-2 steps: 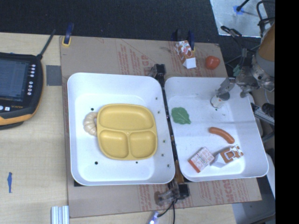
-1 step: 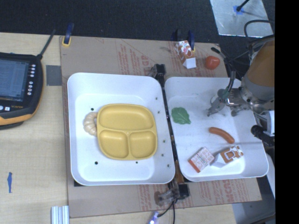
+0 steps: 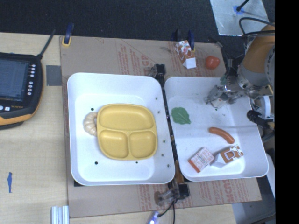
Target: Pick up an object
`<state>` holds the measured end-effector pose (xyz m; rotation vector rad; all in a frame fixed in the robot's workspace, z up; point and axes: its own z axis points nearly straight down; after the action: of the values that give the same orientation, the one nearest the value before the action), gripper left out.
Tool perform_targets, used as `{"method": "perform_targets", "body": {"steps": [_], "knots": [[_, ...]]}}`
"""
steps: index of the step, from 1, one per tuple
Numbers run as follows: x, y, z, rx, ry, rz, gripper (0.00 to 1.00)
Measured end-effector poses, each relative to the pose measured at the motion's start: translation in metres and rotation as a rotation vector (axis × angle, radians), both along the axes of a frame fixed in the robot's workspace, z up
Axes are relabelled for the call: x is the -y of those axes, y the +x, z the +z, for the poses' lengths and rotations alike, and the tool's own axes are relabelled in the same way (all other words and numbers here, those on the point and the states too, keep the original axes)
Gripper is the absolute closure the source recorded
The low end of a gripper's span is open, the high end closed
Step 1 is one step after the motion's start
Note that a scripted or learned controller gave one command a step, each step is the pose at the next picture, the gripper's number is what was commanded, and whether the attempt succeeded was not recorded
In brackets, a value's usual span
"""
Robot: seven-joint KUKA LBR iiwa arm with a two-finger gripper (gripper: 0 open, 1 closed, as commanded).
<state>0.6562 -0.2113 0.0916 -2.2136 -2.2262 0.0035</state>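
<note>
The pale wooden desk [image 3: 28, 157] carries a brown cardboard sheet [image 3: 117, 55] with two shallow white bins [image 3: 77, 125] side by side. An orange-edged control tablet [image 3: 18, 87] lies left; a small red ball [image 3: 212, 62], perhaps a tomato, sits behind.

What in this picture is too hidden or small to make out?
- Gripper, camera view: too small and cluttered to tell open or shut, or whether it holds anything.
- Pale item: mostly tucked under the yellow tray, so its shape is unclear.
- Cartons: print too small to read.
- Arm: cut off by the right edge.
</note>
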Motion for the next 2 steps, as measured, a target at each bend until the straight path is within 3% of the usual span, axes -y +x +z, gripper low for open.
{"method": "perform_targets", "body": {"steps": [1,2], "knots": [[-0.005,0.000,0.000,-0.001,0.001,0.000,0.00],[-0.042,0.000,0.000,-0.001,0.001,0.000,0.00]]}}
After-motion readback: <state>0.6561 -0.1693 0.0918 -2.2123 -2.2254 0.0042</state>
